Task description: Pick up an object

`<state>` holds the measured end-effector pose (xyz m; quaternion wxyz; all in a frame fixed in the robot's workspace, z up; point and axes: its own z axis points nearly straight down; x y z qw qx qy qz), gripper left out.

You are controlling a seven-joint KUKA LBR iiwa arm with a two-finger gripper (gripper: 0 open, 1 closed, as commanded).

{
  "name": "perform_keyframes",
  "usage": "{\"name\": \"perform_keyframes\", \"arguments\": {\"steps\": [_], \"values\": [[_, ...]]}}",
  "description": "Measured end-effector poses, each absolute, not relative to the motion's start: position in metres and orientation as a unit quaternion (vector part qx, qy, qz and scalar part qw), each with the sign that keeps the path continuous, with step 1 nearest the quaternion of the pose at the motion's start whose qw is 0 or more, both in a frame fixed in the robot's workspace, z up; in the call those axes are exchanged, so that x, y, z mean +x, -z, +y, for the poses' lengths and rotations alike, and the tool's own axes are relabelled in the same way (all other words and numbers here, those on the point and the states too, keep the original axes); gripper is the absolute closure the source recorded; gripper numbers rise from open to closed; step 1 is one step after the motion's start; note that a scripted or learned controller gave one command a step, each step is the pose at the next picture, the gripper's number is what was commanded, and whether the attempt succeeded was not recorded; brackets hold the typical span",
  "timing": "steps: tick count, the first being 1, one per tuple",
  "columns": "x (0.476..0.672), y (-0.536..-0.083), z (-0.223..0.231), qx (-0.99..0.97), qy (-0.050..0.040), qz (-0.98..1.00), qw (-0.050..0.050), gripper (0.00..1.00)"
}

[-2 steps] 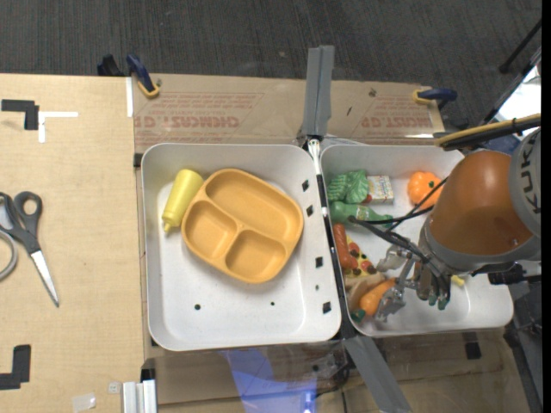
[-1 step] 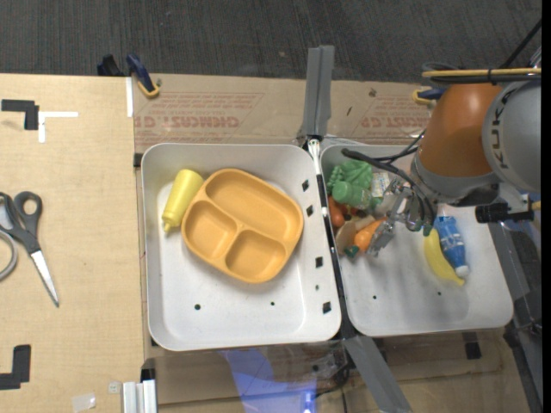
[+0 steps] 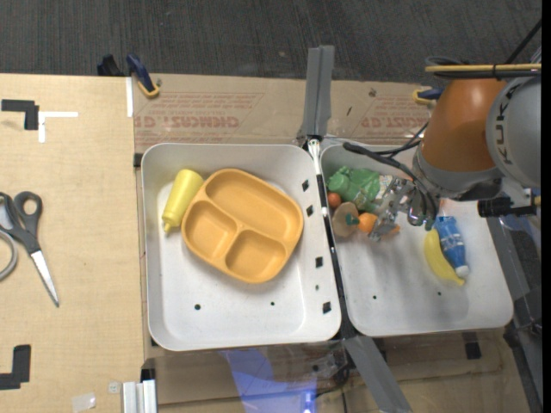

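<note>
Banana (image 3: 440, 263) lengthwise up-down, just right of the gripper (image 3: 398, 211).

Divided plate (image 3: 242, 225) in left bin (image 3: 172, 317), bottle (image 3: 180, 198) touching its left; scissors (image 3: 33, 239) further left.

Grey-handled steel scissors (image 3: 30, 239) lie on the pale wooden bench (image 3: 69, 317); a brown printed cardboard sheet (image 3: 219, 114) sits behind the bins
</note>
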<state>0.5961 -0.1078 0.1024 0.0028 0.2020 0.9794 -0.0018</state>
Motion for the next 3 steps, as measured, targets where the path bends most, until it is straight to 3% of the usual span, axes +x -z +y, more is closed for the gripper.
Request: {"name": "perform_keyframes", "arguments": {"steps": [1, 2, 3], "values": [[0.632, -0.097, -0.106, 0.272, 0.0060, 0.962, -0.032, 1.00], [0.607, -0.097, -0.100, 0.406, -0.0012, 0.914, 0.003, 1.00], [0.633, -0.192, -0.052, 0.454, 0.0005, 0.891, 0.001, 1.00]]}}
